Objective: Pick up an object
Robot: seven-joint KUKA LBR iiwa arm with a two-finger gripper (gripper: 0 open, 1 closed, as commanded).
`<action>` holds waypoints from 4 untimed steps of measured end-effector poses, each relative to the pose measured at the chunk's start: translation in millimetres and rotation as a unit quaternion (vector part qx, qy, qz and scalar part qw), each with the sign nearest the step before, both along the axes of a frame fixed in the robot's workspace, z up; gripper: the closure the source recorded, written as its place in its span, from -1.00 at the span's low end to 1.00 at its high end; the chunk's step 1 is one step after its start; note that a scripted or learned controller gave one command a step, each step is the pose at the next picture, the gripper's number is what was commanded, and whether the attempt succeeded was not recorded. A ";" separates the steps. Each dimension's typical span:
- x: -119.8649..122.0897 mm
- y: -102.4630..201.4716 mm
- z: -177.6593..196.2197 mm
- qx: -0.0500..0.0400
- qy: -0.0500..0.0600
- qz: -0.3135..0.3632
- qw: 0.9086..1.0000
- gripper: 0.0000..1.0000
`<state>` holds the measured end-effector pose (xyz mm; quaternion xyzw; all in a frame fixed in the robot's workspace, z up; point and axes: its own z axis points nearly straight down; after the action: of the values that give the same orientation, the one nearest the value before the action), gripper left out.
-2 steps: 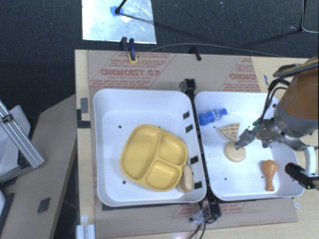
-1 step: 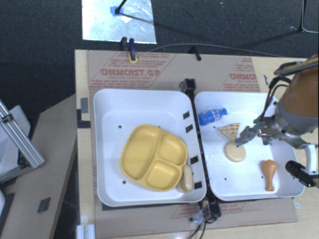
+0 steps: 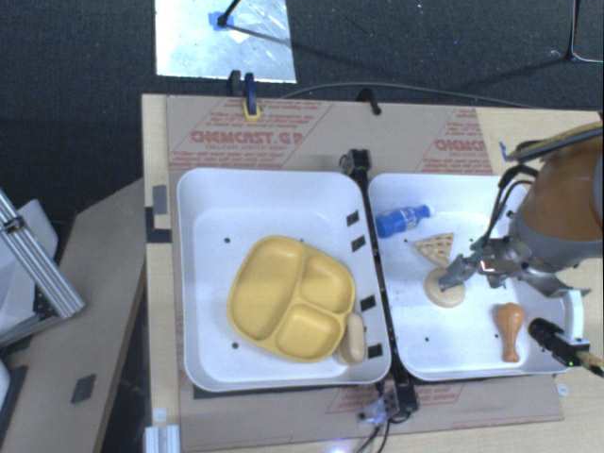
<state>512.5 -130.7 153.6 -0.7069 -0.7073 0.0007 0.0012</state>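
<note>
We see two shallow white bins side by side on the bench. In the left bin (image 3: 203,253) lies a yellow divided plate (image 3: 291,297) with three compartments, tilted toward the bin's near right corner, and a small beige bread roll (image 3: 353,338) rests against its lower right edge, close to the wall between the bins.

The right bin (image 3: 415,352) holds four small toys. A blue bottle (image 3: 402,220) lies on its side near the far left corner. Just below it is a tan, triangular cracker-like wedge (image 3: 436,248) with a dotted surface. Below that sits a round beige disc (image 3: 444,291), pale and smooth, like a small biscuit or bun. To its right, near the front wall, lies a chicken drumstick (image 3: 510,328), orange-brown with a lighter bone end pointing toward the front.

The arm comes in from the right, its orange band above the grey wrist. The gripper (image 3: 459,273) is low over the right bin, its dark tip right at the upper edge of the round beige disc and just beside the wedge. We cannot tell whether it touches the disc, and we cannot tell how its hand stands, since the tip is too small and dark to read. Nothing is visibly lifted; the disc appears to rest on the bin floor.
</note>
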 end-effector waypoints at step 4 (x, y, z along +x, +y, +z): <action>-2.8 5.2 -14.9 -0.001 -0.004 0.001 1.000 1.00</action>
<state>509.7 -125.5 138.6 -0.7058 -0.7084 -0.0016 -0.0026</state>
